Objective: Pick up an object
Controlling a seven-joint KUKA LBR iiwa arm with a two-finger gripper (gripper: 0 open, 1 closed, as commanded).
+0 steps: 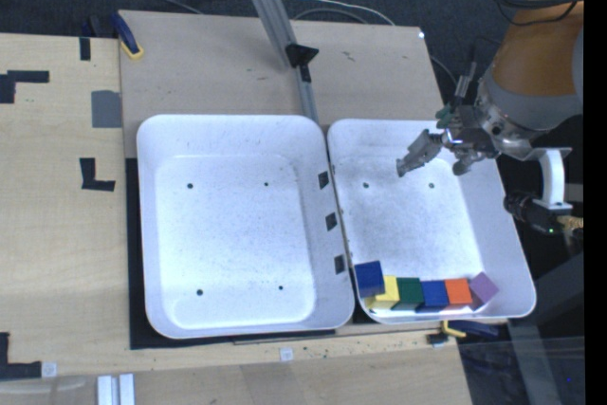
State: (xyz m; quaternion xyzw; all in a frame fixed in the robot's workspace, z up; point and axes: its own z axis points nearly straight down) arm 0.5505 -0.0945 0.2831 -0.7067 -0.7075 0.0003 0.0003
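Blocks (422, 289) along right bin's (493, 204) near wall, well apart from released, empty hand (434, 159).

Two white bins sit side by side on the table (228, 71). In the right bin (417, 223), blocks crowd the near edge in a row: a blue block (368, 276) on a yellow one (383, 299), then green (409, 291), another blue (434, 293), orange (458, 291) and purple (484, 286). The arm (536, 62) comes in from the right; its claw (434, 157) hangs over the far part of the right bin, fingers spread, nothing between them. The left bin (237, 223) lies beside it.
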